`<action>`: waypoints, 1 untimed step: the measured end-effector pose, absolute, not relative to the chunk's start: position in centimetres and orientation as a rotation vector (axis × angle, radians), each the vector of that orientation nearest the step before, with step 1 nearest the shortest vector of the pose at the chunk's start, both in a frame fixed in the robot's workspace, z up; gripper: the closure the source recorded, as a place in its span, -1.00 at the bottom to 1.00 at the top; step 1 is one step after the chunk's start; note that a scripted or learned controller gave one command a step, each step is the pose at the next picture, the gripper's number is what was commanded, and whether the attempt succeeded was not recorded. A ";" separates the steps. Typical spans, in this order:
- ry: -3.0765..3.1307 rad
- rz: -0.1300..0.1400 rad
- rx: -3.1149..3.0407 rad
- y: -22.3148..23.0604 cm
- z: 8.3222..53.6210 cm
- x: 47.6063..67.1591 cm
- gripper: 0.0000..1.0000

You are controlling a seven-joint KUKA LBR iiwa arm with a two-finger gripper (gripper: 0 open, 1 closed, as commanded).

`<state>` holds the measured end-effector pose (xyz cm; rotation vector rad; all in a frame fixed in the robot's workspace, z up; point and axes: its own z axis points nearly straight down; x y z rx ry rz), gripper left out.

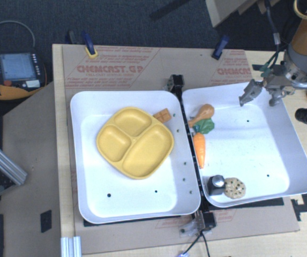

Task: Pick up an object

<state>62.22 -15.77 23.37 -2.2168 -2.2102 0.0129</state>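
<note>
My gripper [261, 97] hangs open over the far rim of the right bin [282, 149], with nothing between its fingers. Against that bin's left wall lie a chicken drumstick [203, 113], a green leafy piece [204, 126] and an orange carrot [199, 148]. A small dark metal-topped object [216, 183] and a chocolate-chip cookie [234, 188] sit at the bin's near left corner. All of these are well to the left of and nearer than the gripper.
The left bin [89, 186] holds a yellow divided plate [135, 142] with a small orange block [163, 114] at its far right edge. The right bin's middle and right side are bare white floor. A tablet [15, 68] lies off the bench at far left.
</note>
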 end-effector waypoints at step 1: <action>-2.222 0.000 -2.222 -15.7 24.2 62.5 -1.00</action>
